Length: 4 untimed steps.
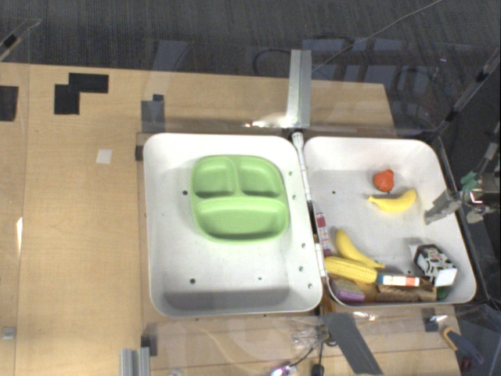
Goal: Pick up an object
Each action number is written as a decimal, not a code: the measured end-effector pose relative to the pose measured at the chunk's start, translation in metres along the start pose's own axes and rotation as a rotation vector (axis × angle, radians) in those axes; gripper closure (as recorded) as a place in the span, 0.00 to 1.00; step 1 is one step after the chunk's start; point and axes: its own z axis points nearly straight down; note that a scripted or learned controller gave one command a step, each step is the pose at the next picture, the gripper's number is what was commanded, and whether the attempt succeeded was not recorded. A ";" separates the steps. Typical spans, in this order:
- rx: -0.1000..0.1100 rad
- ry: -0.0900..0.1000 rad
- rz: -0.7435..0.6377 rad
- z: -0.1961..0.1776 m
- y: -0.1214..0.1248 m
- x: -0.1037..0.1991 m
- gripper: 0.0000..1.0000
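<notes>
Camera view, banana (395, 202) left of fingers (443, 207), apart

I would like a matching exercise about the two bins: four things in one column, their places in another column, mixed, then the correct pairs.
Things:
1. green divided plate
2. red tomato
3. corn cob
4. black and white object

Places:
A. right bin, far side, just above a banana
B. right bin, near right corner
C. middle of the left bin
D. right bin, near left corner

Pairs: 1-C, 2-A, 3-D, 4-B
</notes>
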 end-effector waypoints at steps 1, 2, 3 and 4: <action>0.000 0.001 -0.138 0.083 0.062 0.005 0.00; -0.011 -0.003 -0.180 0.171 0.108 0.030 0.00; -0.004 -0.001 -0.109 0.174 0.170 0.028 0.00; -0.014 -0.002 -0.117 0.160 0.174 0.030 1.00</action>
